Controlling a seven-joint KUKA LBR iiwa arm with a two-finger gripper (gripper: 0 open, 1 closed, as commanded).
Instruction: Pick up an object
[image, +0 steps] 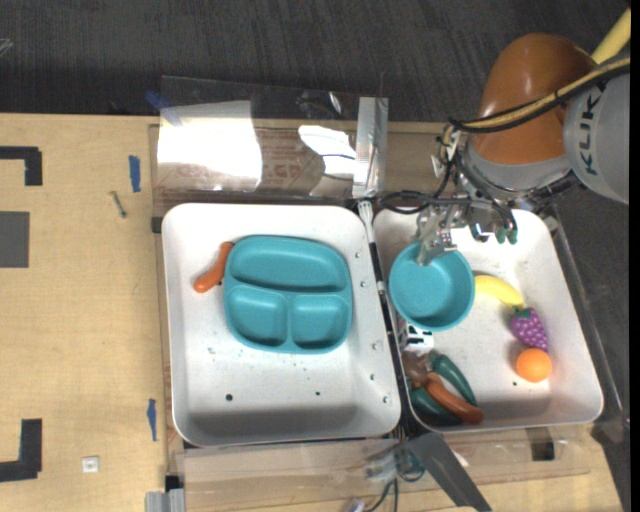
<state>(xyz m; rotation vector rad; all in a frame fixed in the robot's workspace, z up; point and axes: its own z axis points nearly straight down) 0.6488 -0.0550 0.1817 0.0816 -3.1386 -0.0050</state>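
Note:
My gripper (433, 243) hangs over the back left of the right bin (572, 300), below the arm's orange band. Its tip meets the back rim of a teal bowl (432, 290) that sits against the bin's left wall. Right of the bowl lies a yellow banana (497, 290), then purple grapes (529, 327) and an orange (533, 365). Near the front of the bin lie a small white and black object (418, 339), a teal item (450, 378) and a brown sausage (452, 398).
The left bin (190, 330) holds a teal divided plate (288, 292) and an orange carrot-like piece (211, 268) at the plate's left. A clear plastic sheet (260, 150) lies behind the bins. Cables run from the arm above the right bin.

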